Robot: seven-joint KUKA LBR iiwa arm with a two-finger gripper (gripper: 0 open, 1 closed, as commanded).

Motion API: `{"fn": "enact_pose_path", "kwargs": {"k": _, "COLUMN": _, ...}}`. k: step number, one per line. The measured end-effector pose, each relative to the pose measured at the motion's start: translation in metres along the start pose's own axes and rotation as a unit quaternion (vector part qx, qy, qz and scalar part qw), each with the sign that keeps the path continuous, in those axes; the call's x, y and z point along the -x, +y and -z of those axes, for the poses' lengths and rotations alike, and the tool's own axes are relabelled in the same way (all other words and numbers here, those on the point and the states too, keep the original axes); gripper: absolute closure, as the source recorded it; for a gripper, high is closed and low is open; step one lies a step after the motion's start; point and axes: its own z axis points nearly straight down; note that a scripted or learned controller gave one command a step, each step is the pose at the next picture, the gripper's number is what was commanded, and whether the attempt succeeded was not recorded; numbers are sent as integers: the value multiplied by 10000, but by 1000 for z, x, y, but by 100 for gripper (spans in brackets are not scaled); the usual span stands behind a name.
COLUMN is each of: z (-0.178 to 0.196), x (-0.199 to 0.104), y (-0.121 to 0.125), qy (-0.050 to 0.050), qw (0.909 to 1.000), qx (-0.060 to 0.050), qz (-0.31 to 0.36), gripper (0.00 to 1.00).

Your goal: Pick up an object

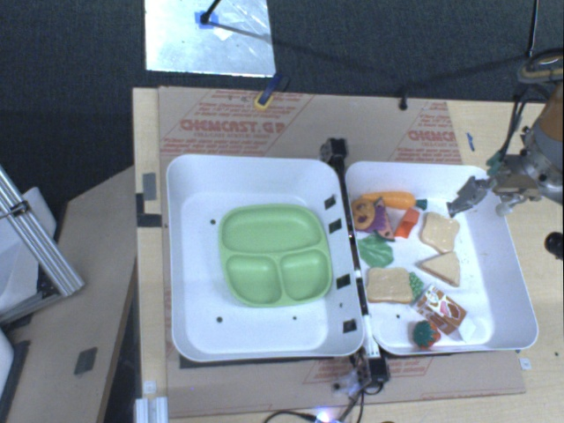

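Right now I see two shallow white plastic bins side by side on the counter. The left bin has smooth rounded walls and holds a pale green plate, a matte moulded piece split into three compartments. The right bin carries a scatter of toy food: a slim orange carrot near the top, a yellow and purple lump just below it, a small red-orange block, a flat green leaf shape, a square slice of bread, a wedge-shaped slice, a tan cracker-like slab, a glossy printed packet and a little red and green berry shape by the front wall. My hand hangs over the upper right part of this bin, just above and beside the square slice; from this angle I cannot tell how wide it stands or whether it has anything.
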Motion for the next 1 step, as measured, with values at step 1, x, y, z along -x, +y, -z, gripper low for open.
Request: {"fn": "enact_pose_path", "kwargs": {"k": 1, "z": 6, "x": 0, "y": 2, "qy": -11, "qw": 10000, "qx": 56, "qz": 14, "gripper": 0}}
